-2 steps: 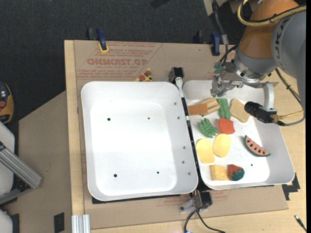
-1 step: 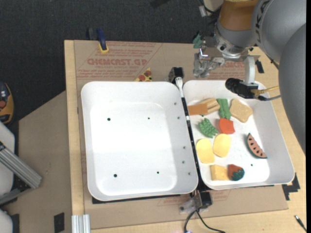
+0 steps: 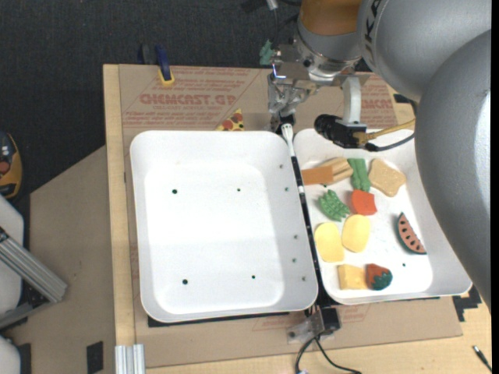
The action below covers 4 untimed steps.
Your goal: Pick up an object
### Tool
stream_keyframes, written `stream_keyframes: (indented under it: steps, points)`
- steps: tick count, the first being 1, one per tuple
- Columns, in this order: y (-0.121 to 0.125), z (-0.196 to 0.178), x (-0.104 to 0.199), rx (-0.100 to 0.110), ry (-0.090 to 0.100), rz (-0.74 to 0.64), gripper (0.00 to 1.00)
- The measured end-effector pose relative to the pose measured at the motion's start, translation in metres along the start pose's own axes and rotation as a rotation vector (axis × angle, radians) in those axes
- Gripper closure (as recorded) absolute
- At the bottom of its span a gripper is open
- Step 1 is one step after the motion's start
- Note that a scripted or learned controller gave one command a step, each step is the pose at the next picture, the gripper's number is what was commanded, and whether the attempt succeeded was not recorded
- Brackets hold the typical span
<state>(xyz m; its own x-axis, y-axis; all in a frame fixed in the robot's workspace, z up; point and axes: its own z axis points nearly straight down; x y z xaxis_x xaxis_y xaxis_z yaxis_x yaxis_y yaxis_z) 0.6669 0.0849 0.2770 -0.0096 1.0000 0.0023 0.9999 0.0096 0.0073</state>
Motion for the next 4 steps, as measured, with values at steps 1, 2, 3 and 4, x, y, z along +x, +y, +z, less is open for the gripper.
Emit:
stream_keyframes:
  steps: [1,2,3,4]
  points:
    - [0.002,-0.128,0.058,-0.01,0.003,0.001,1.0]
    - [-0.041,-0.062,0.14,0.017,-0.001,-0.001,1.0]
    - [-0.014,-0.26,0.141,-0.015,0.004,0.007,1.0]
    - [-0.081,-0.121,0.141,0.023,-0.007,0.008,1.0]
